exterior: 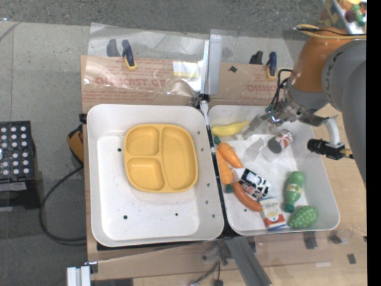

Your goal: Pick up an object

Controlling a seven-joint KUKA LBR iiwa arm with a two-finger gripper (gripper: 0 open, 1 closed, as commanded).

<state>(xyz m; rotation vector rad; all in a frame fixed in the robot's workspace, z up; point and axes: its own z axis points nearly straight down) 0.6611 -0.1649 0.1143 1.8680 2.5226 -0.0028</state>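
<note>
camera view | your grey two-finger gripper (269, 119) hangs over right white bin (331, 177), pincer opening unclear, nothing visibly held, pick looks pending | candidates in right bin: 1 yellow plastic banana (229, 128), 2 orange toy carrots (228, 154), 1 green toy bottle (293, 190) | left bin: 1 yellow three-compartment plate (161, 158)

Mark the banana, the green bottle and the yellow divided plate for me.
banana (229, 128), camera view, middle of the fruit.
green bottle (293, 189), camera view, its body.
yellow divided plate (191, 159), camera view, right rim.
</note>
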